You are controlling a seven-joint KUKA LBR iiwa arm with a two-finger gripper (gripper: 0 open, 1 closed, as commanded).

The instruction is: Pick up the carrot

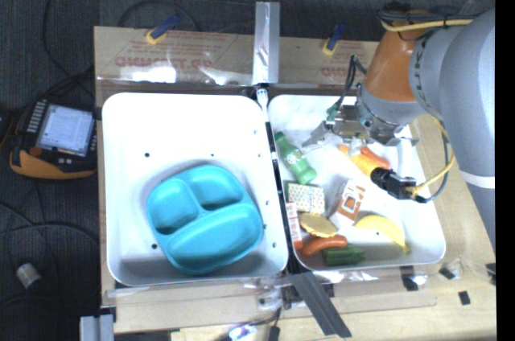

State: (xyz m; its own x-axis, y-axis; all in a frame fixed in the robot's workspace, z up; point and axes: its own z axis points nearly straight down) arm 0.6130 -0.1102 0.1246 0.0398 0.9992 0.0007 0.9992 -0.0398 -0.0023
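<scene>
Camera view from above: two shallow white bins are seen side by side on the bench, the left bin (129, 122) at centre left of the frame and the right bin (430, 239) at centre right. A blue divided tray (205, 216) is set in the lower middle of the left bin.

The arm (451, 82) is reached in from the right edge of the frame, its orange band seen in the upper right, and the gripper (342, 126) is held low over the upper part of the right bin. Whether the gripper is open or shut cannot be told — its tips are too small and too dark against the clutter.

The carrot (370, 160) — a short orange piece — is found in the right bin, just below and to the right of the gripper, partly overlapped by the dark hardware of the wrist. It is not seen to be clamped.

Other things are crowded in the lower half of that bin: a green bottle (294, 159) by the dividing wall, a small patterned box (306, 197) below it, a banana (382, 228) at lower right, and a red and green piece (334, 249) along the bottom edge.
</scene>
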